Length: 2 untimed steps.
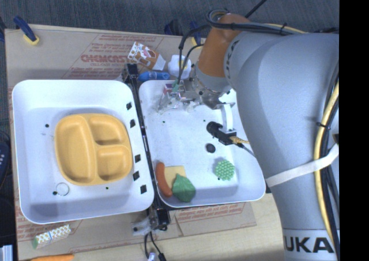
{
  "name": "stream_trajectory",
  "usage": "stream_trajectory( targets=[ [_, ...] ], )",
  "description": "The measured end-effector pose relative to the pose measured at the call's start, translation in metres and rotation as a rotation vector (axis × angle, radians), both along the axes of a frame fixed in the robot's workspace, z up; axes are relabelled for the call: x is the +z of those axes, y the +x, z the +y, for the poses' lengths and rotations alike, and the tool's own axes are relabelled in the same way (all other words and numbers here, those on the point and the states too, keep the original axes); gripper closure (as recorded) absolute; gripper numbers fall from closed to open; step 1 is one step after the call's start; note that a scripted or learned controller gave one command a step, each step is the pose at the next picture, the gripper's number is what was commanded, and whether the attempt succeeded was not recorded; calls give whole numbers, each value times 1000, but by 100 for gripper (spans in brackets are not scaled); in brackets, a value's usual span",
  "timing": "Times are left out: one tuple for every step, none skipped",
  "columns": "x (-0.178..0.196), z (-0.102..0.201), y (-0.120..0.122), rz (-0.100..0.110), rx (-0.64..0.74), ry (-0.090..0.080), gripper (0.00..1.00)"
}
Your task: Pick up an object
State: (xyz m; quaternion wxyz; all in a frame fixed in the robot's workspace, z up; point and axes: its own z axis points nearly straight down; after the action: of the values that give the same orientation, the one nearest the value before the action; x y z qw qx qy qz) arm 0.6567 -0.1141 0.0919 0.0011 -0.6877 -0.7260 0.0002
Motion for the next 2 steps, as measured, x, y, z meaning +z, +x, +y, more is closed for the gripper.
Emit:
stream_trajectory(
  targets=[
    [10,1,0,2,5,1,100],
    [10,1,0,3,6,1,0]
  ],
)
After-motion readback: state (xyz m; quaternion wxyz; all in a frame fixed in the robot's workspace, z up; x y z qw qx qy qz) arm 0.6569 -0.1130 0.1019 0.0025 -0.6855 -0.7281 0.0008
